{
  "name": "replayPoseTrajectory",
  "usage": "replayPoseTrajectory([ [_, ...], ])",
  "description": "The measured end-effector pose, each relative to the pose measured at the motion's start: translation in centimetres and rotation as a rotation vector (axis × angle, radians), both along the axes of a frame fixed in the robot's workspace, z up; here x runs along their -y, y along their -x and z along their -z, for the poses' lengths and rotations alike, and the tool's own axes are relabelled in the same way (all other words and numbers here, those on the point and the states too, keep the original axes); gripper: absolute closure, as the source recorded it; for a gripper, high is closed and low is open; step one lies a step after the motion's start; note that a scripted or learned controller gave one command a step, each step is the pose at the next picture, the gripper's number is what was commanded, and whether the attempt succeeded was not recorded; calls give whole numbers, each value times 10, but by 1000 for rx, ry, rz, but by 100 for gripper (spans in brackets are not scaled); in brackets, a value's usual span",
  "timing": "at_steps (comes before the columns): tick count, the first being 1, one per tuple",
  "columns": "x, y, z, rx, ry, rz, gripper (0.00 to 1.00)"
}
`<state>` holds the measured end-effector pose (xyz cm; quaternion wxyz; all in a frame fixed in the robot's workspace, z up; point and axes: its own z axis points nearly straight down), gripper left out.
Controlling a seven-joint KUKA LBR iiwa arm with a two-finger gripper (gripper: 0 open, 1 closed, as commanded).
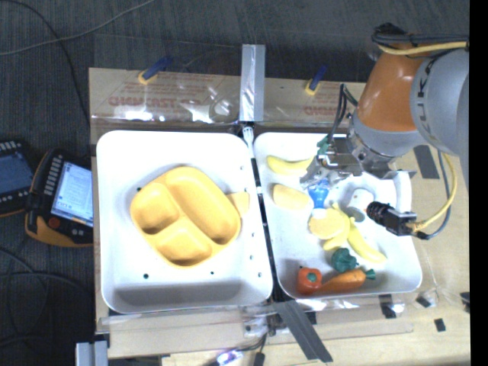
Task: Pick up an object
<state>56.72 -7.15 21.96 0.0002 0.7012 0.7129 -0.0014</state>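
Camera view: fingers (pixel 320 183), state unclear, amid crowded toys near right bin (pixel 412 277) centre.

bins (pixel 107 227): glossy white plastic | yellow tray (pixel 185 213): smooth plastic | floor (pixel 46 44): matt grey carpet | carrot (pixel 341 280): shiny plastic

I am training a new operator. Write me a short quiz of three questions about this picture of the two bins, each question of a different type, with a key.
1. True or false: the yellow divided tray lies in the right bin.
2. Which thing lies near the front wall of the right bin? A) a blue cup B) the toy carrot C) a spoon
3. Fill the gap: the pincer is above the ____ bin.

Key
1. False; it lies in the left bin.
2. B
3. right
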Motion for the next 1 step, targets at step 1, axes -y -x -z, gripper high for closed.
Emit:
replayPoseTrajectory([
  [1,-13,-10,-43,-1,0,94,100],
])
